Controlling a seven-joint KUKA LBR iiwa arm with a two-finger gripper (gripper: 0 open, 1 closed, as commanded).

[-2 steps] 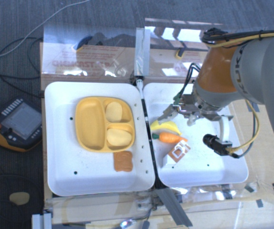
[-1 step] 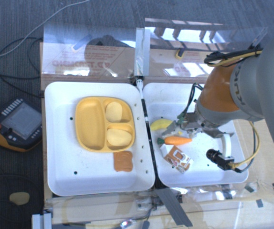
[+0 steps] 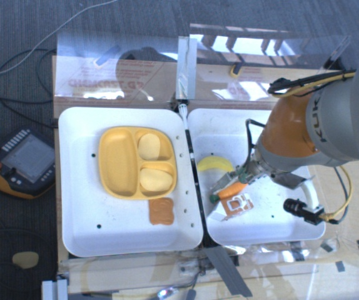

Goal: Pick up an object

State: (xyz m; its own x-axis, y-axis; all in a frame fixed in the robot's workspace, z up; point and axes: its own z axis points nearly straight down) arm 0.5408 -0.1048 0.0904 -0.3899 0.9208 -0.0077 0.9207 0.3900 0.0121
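My gripper (image 3: 241, 179) is low in the right bin (image 3: 264, 230), under the arm's orange band. It sits right over an orange carrot-like toy with a green end (image 3: 228, 191). Whether the carrot is between the fingers is hidden. A yellow banana-shaped piece (image 3: 213, 164) lies just left of the gripper, near the bin's left wall. An orange and white square piece (image 3: 237, 204) rests just below the carrot.
The left bin (image 3: 79, 230) holds a yellow divided tray (image 3: 118, 162) with two pale round pieces (image 3: 149, 146) (image 3: 156, 179) in its right compartments. A brown flat piece (image 3: 161, 211) lies below the tray. The wall between the bins runs close to the gripper's left.
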